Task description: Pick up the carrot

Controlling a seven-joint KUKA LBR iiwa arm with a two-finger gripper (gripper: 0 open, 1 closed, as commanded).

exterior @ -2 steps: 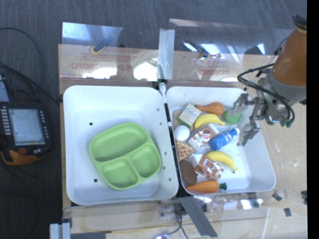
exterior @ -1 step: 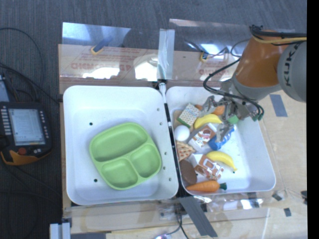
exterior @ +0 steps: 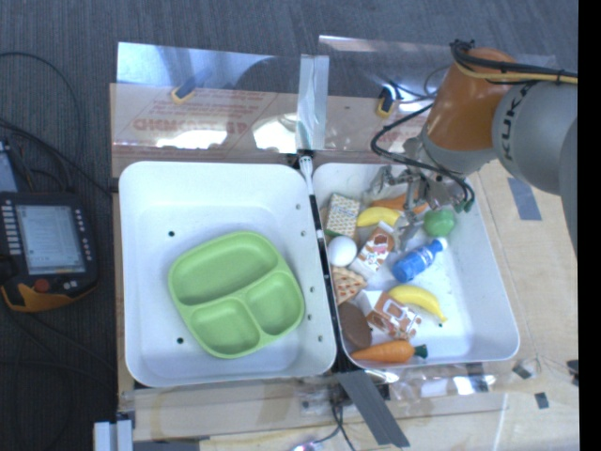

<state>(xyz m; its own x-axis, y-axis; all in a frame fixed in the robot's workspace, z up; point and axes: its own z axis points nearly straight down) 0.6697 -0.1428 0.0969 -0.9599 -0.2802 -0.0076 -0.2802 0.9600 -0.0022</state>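
The carrot lies on its side along the near wall of the right bin, orange body pointing left, dark green stub to the right. It sits well apart from the gripper, at the opposite end of the bin, toward the camera and a little to the left of it. Whether the gripper is spread or pressed together cannot be told.

Just behind the carrot are a brown round piece and a small printed box, with a banana beyond. Nearer the gripper lie a blue bottle, a green ball, a second banana, a cracker and a white egg.

The bin's floor is bare white along its right side. The left bin holds a green divided tray with open white floor around it. The bins meet at a shared rim; grey carpet surrounds the bench.
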